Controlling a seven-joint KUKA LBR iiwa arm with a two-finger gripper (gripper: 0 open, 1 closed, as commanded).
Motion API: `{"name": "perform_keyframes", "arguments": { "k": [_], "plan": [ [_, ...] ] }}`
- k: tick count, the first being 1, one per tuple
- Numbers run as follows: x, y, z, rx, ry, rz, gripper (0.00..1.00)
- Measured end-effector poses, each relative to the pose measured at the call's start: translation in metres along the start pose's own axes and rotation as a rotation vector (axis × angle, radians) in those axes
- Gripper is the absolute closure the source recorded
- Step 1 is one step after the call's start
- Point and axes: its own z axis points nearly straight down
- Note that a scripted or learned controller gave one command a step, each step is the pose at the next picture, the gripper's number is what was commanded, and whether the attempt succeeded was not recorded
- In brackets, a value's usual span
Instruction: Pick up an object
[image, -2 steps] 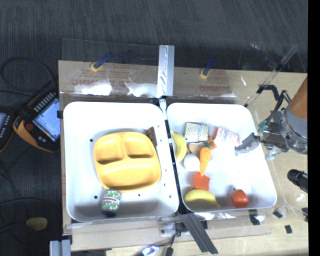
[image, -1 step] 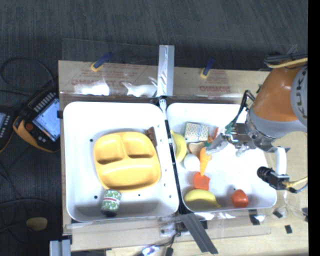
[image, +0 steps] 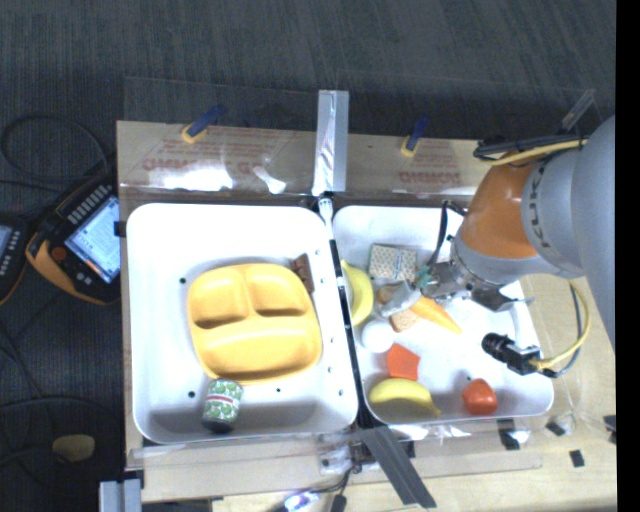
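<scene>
My gripper (image: 428, 284) is low in the right bin (image: 530, 400), coming in under the arm's orange band (image: 497, 215). It sits right over an orange carrot-shaped piece (image: 438, 314) and a grey-white item (image: 393, 296); contact is hidden by the wrist. Around it lie a checkered green-white box (image: 391, 263), a tan biscuit-like piece (image: 404, 320), a white round piece (image: 375, 335), an orange-red block (image: 403, 361), a yellow curved fruit (image: 358, 290), a yellow lemon-like fruit (image: 401, 394) and a small red fruit (image: 479, 397).
The left bin (image: 150, 330) holds a yellow divided tray (image: 255, 320), a small green-patterned can (image: 222, 401) and a dark brown piece (image: 302, 268). A black cable fitting (image: 510, 352) hangs over the right bin's right side. A pendant (image: 80, 245) lies left of the bench.
</scene>
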Motion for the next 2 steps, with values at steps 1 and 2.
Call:
{"name": "perform_keyframes", "arguments": {
  "k": [1,2],
  "plan": [
    [0.0,0.001,-0.006,0.002,0.002,0.001,1.0],
    [-0.022,0.049,0.0,0.0,0.0,0.18,1.0]
  ]
}}
